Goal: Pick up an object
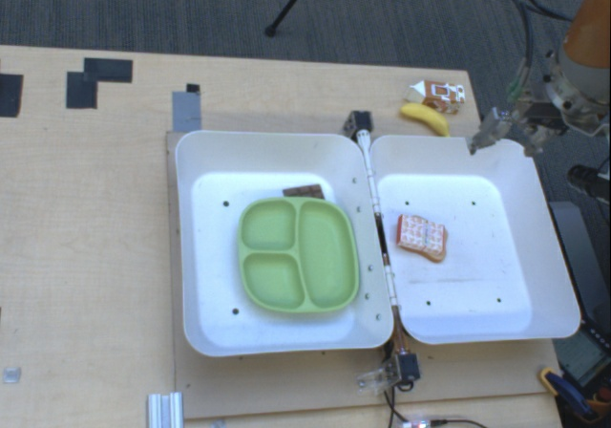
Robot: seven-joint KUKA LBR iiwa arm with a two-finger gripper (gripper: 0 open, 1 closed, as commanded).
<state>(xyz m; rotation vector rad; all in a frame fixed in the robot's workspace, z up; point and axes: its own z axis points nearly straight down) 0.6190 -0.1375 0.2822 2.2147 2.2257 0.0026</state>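
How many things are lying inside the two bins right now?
3. A green divided plate and a dark brown piece at its far edge, left bin; a waffle-like toy in the right bin. The plate may hide more.

A divided plate (298, 257) lies in the left bin (205, 225); a waffle (422, 237) in the right bin (535, 254).

Two shallow white bins, left (205, 254) and right (516, 307), are sitting side by side. One green divided plate (298, 255), one brown block (304, 192), one waffle-like toy (422, 237), one banana (425, 117) and one small carton (441, 92) are showing.
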